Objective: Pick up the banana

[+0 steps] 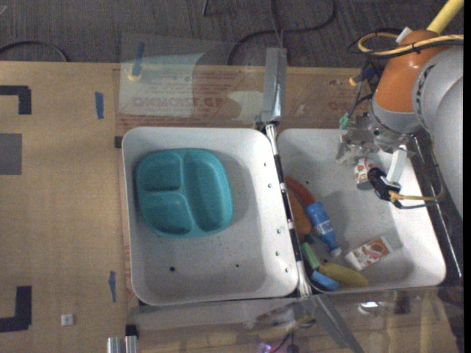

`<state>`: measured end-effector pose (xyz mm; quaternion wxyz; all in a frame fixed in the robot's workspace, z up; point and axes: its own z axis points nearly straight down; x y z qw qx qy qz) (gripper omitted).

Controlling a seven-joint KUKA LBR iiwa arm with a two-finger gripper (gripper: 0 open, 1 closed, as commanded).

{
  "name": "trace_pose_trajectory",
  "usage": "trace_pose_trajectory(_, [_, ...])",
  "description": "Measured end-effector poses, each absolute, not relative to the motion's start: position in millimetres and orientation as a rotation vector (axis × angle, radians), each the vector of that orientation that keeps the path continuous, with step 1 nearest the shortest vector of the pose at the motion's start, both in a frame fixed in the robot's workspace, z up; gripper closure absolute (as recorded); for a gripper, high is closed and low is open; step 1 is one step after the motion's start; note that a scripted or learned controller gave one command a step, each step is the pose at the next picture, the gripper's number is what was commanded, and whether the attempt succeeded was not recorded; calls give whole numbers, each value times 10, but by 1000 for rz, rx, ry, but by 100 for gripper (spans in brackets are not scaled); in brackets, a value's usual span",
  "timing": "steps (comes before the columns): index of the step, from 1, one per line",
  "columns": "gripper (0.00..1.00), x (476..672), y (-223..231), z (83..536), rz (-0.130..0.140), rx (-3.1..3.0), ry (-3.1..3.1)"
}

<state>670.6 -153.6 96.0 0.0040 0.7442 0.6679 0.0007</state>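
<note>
We see the banana (344, 274) lying lengthwise along the right bin's (423, 274) near edge, well apart from our gripper (358, 147) at the far corner, whose grip state we cannot tell.

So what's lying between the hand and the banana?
In the camera view, bare bin floor and a small carton separate the hand from the banana.

Left bin (147, 271): teal divided plate (183, 190). Right bin (419, 267): banana (344, 273) near front wall, beside blue bottle (322, 226) and small carton (369, 253). Gripper (358, 151) over rear of right bin.
</note>
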Motion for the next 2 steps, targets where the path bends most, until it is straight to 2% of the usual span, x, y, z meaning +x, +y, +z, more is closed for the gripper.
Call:
trace_pose_trajectory(1, [100, 6686, -1743, 2117, 0, 2417, 2003])
trace_pose_trajectory(2, [100, 6677, -1711, 2510, -1, 2599, 1763])
